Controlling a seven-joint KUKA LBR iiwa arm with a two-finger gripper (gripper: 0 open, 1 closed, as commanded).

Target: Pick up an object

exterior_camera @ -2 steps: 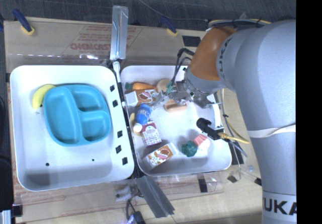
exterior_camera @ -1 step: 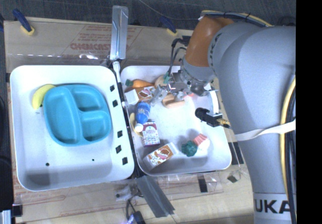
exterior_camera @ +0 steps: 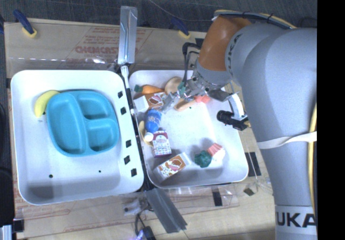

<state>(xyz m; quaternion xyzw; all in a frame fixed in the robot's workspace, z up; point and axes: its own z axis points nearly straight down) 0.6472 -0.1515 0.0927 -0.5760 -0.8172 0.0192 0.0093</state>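
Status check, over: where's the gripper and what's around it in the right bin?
Gripper low at right bin far edge. Nothing seen held. Carrot and blue bottle crowd close beside it.

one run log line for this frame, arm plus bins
arm: gripper low at back of right bin among small items | grasp: unconfirmed | left bin: blue tray, banana beside it

blue tray [exterior_camera: 82,122], yellow banana [exterior_camera: 43,101], white bins [exterior_camera: 24,152]

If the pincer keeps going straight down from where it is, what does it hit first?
Most likely the orange-pink toy lying right under the pincer at the back of the right bin, with the carrot just beside. Depth is hard to judge from this slanted view.
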